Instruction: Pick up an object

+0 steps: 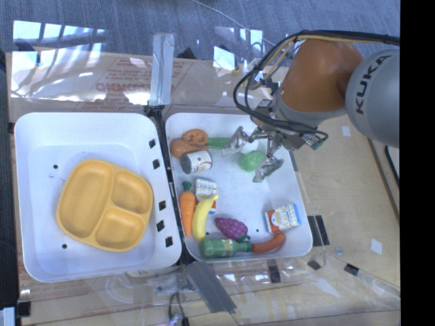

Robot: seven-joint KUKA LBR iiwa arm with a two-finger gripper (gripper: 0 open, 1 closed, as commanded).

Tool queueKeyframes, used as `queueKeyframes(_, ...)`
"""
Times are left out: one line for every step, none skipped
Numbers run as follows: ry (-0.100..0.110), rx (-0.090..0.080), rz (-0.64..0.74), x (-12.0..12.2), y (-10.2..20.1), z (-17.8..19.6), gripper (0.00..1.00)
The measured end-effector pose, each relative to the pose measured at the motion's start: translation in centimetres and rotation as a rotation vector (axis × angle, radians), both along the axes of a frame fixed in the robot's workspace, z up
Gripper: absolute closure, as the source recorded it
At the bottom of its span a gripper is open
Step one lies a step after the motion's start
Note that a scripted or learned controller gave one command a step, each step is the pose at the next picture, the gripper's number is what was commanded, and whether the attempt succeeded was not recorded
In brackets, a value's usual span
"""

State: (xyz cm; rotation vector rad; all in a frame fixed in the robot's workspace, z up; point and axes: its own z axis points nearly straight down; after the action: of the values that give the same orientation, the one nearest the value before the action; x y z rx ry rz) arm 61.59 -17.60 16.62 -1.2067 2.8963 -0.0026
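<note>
My gripper (253, 156) hung in the upper part of the right bin (299, 182) with its two fingers spread wide, one fingertip (236, 141) at ten o'clock of a small green toy (251, 160) and the other at four o'clock of it. The toy sat in the gap between them, but I could not tell whether either finger touched it, and I held nothing. I judged the toy a light, hard plastic piece, rounded and likely slippery, so a squeeze across its widest middle seemed the surest hold. What kind of fruit or vegetable it was I could not make out, and my own fingers cut off part of its outline. Outward at nine o'clock lay a small can (197, 161) and a brown pretzel-like piece (189, 141). Toward six and seven o'clock were a banana (202, 216), a carrot (187, 212), purple grapes (231, 227), a green bottle (224, 248) and a juice carton (283, 217). Far at nine o'clock, the left bin (34, 250) bore a yellow divided tray (103, 204)
</note>
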Motion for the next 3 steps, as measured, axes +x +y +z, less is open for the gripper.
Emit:
queueKeyframes(-0.002,0.0,-0.022,1.5,-1.2,-7.2,0.0)
queueKeyframes(-0.011,-0.002,-0.019,1.8,-1.2,-5.7,1.0)
queueKeyframes(-0.011,-0.001,-0.018,1.8,-1.2,-5.7,0.0)
